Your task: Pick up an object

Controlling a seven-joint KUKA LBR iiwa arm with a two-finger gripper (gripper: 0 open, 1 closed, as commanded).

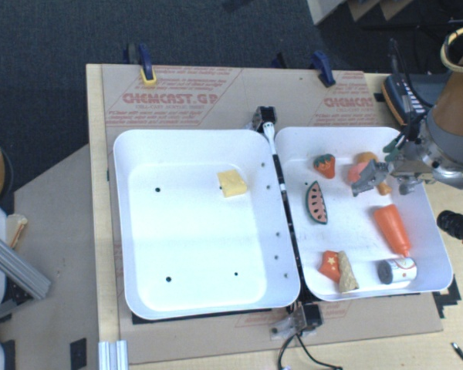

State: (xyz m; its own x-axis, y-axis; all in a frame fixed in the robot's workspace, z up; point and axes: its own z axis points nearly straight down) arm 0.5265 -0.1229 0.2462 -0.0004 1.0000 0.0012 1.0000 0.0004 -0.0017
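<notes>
My gripper hangs over the upper right part of the right bin, reaching in from the right. An orange and red toy piece lies right at its tip, partly covered by it; I cannot tell whether it is held. A strawberry sits just to the left of that, and a watermelon slice lies below it. An orange carrot lies below the gripper. Along the bin's front edge are a red piece, a tan bread piece and a small can.
The left bin holds a yellow cheese wedge near its upper right. A black divider strip runs between the bins. Blue clamps grip the board's far edge. Cables lie at the front.
</notes>
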